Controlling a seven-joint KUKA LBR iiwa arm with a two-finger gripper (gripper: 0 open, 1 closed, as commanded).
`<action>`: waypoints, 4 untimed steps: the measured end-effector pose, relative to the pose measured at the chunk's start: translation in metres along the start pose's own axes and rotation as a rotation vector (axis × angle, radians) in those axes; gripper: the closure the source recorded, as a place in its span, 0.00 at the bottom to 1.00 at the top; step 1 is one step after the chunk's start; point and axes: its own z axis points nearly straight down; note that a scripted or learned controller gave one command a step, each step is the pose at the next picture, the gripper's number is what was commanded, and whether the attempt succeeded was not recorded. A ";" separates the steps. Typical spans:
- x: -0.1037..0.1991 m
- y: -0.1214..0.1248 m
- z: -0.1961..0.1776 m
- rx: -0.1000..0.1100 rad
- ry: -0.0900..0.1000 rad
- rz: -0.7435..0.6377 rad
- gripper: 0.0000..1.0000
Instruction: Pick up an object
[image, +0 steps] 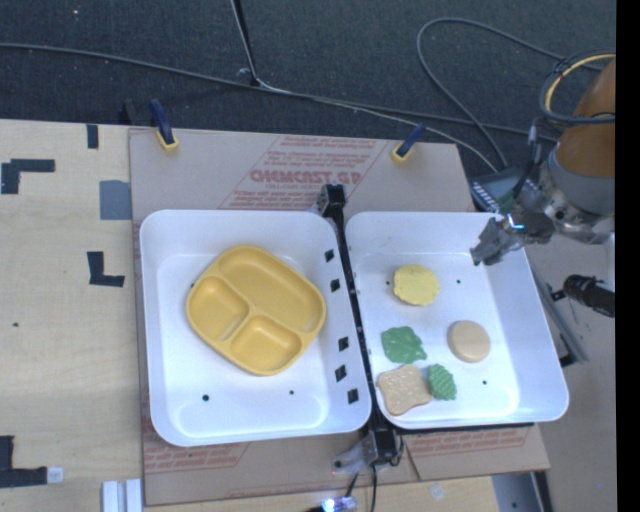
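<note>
Toast slice (403, 389) at near rim, well apart from gripper (490, 247), its state unclear.

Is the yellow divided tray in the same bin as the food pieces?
No, the yellow divided tray lies alone in the left bin, while the food pieces sit in the right bin.

Two white bins (160, 300); one yellow tray (256, 309); five food pieces (415, 285).

Obscured and cropped items, overhead view.
The arm (585, 150) is cut off by the right edge; only its wrist end shows. The gripper (490, 247) is too small and dark to tell its finger spacing. The bench's (60, 300) left portion runs out of frame.
</note>
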 end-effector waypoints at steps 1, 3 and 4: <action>0.056 -0.008 0.004 0.006 0.002 -0.004 1.00; 0.164 -0.009 0.040 0.008 0.002 -0.005 1.00; 0.215 -0.001 0.037 0.006 0.001 -0.005 1.00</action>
